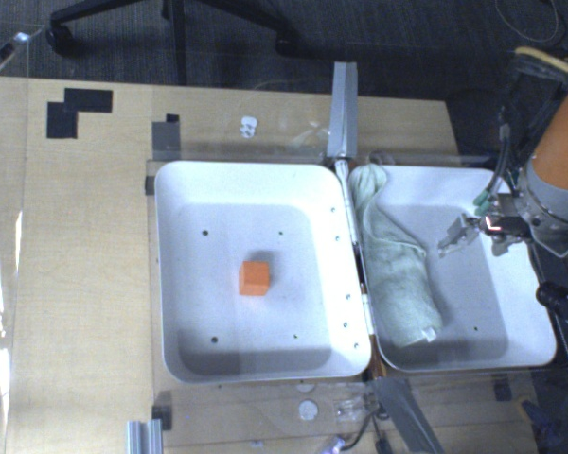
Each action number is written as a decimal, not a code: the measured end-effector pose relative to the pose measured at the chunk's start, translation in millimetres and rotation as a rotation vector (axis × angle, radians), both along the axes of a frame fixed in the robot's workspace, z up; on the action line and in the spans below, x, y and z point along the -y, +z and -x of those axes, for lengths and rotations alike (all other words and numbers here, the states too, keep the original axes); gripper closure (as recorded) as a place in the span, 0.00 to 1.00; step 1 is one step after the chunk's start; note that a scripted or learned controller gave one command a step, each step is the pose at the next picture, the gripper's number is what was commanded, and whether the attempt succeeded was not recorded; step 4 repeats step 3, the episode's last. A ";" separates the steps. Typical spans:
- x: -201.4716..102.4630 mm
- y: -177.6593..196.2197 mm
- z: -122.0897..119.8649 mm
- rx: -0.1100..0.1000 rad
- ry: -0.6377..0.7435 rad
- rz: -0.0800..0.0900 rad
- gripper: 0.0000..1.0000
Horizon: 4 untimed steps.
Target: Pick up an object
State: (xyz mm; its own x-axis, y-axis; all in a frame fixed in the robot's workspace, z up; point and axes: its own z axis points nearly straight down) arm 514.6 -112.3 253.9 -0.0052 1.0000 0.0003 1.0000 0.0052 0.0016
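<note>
Your gripper (457, 235) hangs over the right bin (492, 343); whether it is parted or closed you cannot tell, and nothing shows in it. Just left lies a rolled pale-green towel (396, 272). The orange cube (255, 277) sits mid-floor in the left bin (185, 339).

orange cube (255, 277) alone mid left bin (185, 348), open floor all around, towel (394, 270) crowding right bin's (521, 348) left side
</note>
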 end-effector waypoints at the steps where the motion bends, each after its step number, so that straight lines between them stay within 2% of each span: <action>1: 9.0 -129.1 1.3 -0.002 -0.038 0.000 0.00; 2: 8.5 -118.3 -0.1 0.001 -0.037 -0.001 1.00; 3: -24.9 -27.1 -11.9 0.002 0.002 0.000 1.00; 4: -24.9 -27.1 -11.9 0.002 0.002 0.000 1.00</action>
